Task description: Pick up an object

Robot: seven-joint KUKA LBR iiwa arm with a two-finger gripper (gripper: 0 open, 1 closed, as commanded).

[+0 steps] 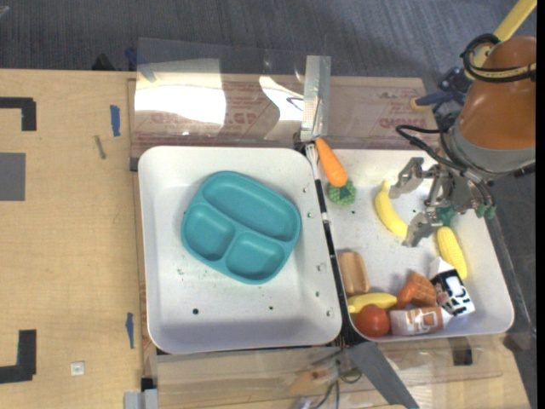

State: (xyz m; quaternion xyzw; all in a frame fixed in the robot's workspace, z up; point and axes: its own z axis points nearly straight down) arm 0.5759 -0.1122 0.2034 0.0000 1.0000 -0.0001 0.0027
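My gripper (pixel 415 203) hangs over the upper right part of the right bin (pixel 498 313), open, with nothing between its fingers (pixel 410 175). A yellow banana (pixel 390 210) lies just left of the fingers, apart from them. An ear of yellow corn (pixel 450 250) lies just right of the lower finger. A carrot (pixel 331 164) and a green broccoli piece (pixel 342 194) sit by the bin's upper left corner.
Along the right bin's front lie a bread roll (pixel 352 271), a yellow piece (pixel 372 300), a red tomato (pixel 372 320), an orange piece (pixel 417 289), a brown-labelled pack (pixel 417 319) and a black-and-white item (pixel 453 293). A teal divided plate (pixel 243 226) sits in the left bin (pixel 162 313).
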